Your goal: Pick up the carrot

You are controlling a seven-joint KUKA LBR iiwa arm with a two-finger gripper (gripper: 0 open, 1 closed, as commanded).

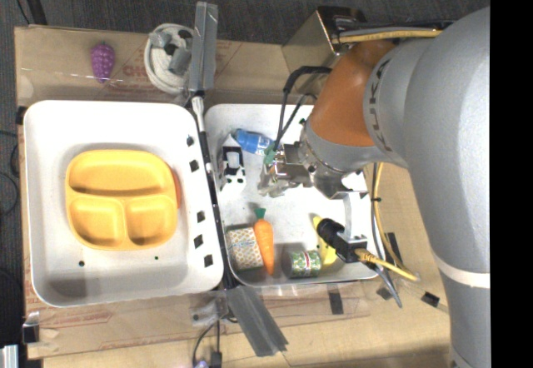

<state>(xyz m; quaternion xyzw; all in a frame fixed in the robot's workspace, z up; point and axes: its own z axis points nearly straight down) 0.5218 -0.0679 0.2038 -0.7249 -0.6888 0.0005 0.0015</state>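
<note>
One carrot (264,245) lies near the right bin's (218,191) front edge, jaws (273,181) above.

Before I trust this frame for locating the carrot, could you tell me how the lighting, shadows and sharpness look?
Camera view: even, soft overhead light; the carrot is lit clearly and reasonably sharp. Camera view: the arm casts a faint shadow across the right bin floor near the gripper, whose details are small and slightly soft. Camera view: the yellow tray looks bright, with no harsh glare.
</note>
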